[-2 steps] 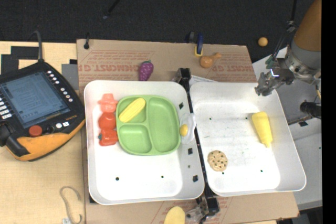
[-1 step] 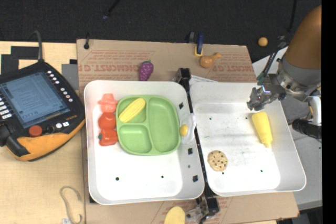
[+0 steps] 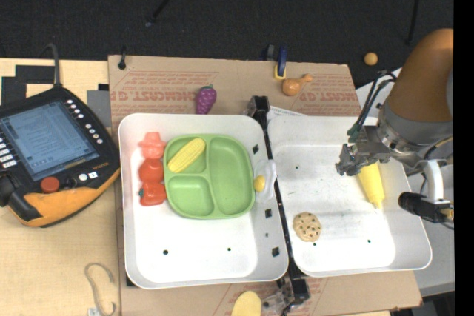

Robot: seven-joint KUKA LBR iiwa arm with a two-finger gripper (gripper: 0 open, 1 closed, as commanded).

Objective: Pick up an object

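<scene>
Camera view has our gripper (image 3: 358,161) low in the right bin (image 3: 415,251), right against the top of a yellow bottle-like toy (image 3: 372,184); whether it has closed on the toy we cannot tell. We judge the toy our target. A cookie (image 3: 306,226) lies nearby, and the corn (image 3: 184,154) rests on a green plate (image 3: 222,192) in the left bin (image 3: 192,266).

A grey arm (image 3: 415,118) with a broad, rounded orange band (image 3: 431,70) above its wrist; black cables (image 3: 370,103) loop down to the dark metal hand (image 3: 357,159).
</scene>
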